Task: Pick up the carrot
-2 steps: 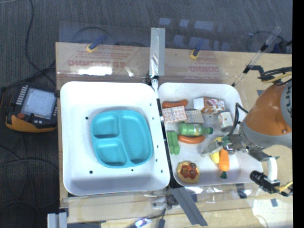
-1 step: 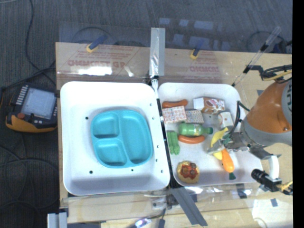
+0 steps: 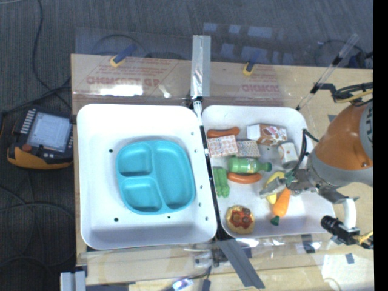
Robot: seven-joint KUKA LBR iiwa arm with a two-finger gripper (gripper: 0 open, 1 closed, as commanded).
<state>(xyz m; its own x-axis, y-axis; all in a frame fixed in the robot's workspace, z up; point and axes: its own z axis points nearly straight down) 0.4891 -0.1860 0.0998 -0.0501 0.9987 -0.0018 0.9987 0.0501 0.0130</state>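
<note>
Reaching in from the right edge of the bench [image 3: 139, 71], the arm [image 3: 345, 147] puts its claw [image 3: 290, 183] low over the right bin [image 3: 306, 220], just above the carrot [image 3: 280, 204]. Whether the claw is released or clenched, cannot tell. Carrot lies near the bin's front right, orange body tilted, green tip toward the front edge. Crowding it: a yellow piece [image 3: 274, 179] touching at the claw's left, a sausage [image 3: 244, 177] and green bottle [image 3: 248, 165] further left, a pizza slice [image 3: 240, 218] toward the front. Cartons [image 3: 271, 134] sit at the back. Left bin [image 3: 97, 223] holds a blue divided tray [image 3: 155, 176].
</note>
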